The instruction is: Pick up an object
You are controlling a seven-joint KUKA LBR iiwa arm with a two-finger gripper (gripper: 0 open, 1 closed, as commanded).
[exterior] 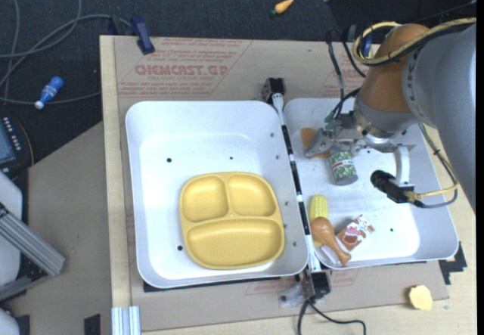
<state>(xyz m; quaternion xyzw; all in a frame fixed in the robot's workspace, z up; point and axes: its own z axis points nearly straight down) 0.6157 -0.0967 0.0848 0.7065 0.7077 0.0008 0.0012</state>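
Note:
My gripper (338,141) hangs low over the back left part of the right bin (423,239). Directly below it, on the bin floor, is a small jar with a green speckled label (342,168); I cannot tell whether the gripper touches it. An orange piece (309,138) lies just left of the gripper against the bin's left wall. Toward the front of that bin are a yellow corn cob (319,206), a brown drumstick (330,240) and a red and white packet (355,233).
The left bin (151,137) holds a yellow divided plate (230,218). The grey arm with its orange band (393,69) covers the right bin's back right. Off the bench lie a yellow lump (420,296), an orange bit (283,5) and a blue bottle (50,90).

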